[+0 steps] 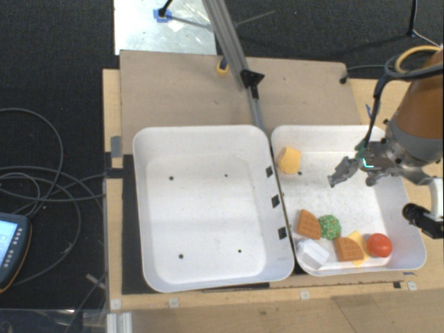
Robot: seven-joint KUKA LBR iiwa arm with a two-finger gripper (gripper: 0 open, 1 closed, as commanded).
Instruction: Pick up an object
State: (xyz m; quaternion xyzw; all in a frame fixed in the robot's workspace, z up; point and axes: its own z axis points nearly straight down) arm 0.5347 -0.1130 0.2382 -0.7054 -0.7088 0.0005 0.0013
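At the near edge of the right bin (409,259) lies a row of small things, six counted there. One white block (312,254) sits at the near left corner. Two orange waffle-like pieces: one (309,224) just left of the one green knobbly ball (329,226), touching it, and the other (349,249) just nearer and to the right. One yellow wedge (356,239) peeks from behind that second orange piece, touching it. One red tomato-like ball (379,245) lies just right of the wedge.

Farther back in the same bin, well apart from the row, one yellow cube (289,161) rests near the left wall.

The gripper (355,174) hangs over the middle of the right bin, right of the cube. Its two fingers are spread wide apart with nothing between them.

The one left bin (149,186) lies beside it, the two bins touching along their shared edge.

Beyond the bins, one grey pole (229,37) slants across the brown board (173,89).
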